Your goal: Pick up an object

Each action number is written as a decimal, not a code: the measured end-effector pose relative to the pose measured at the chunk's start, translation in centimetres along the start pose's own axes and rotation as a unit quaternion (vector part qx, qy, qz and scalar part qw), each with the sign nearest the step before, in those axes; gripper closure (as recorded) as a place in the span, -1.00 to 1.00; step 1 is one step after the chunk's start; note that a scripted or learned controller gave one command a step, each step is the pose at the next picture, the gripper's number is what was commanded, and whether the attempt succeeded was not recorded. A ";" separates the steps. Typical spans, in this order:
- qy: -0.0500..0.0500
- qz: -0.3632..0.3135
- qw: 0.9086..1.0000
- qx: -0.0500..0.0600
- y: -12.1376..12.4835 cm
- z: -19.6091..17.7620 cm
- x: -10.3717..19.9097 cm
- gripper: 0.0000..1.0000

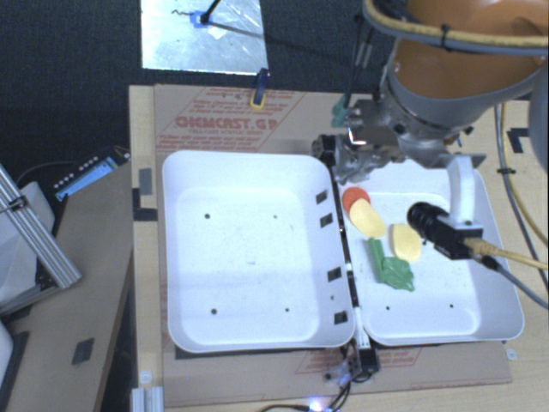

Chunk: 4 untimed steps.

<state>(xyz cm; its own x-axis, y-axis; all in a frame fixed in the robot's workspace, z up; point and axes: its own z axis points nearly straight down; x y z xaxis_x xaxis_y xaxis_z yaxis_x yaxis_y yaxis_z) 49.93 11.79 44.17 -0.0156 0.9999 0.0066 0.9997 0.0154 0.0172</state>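
My pincer, its opening impossible to tell, hovers over the right bin's far corner. The red piece lies just beside it, toward the camera.

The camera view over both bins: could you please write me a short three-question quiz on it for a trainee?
1. Multiple choice: which bin holds the objects? A) the view's left bin; B) the view's right bin; C) both.
2. True or false: the green object touches the red object.
3. Fill in: the number of yellow objects is ___.
Key: 1 B; 2 false; 3 two.
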 end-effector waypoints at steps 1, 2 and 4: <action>-0.003 0.008 1.000 0.007 -1.3 0.2 -3.8 1.00; -0.003 0.005 1.000 0.008 -1.3 0.5 -2.0 1.00; -0.003 0.008 1.000 0.007 -1.4 2.8 -5.0 1.00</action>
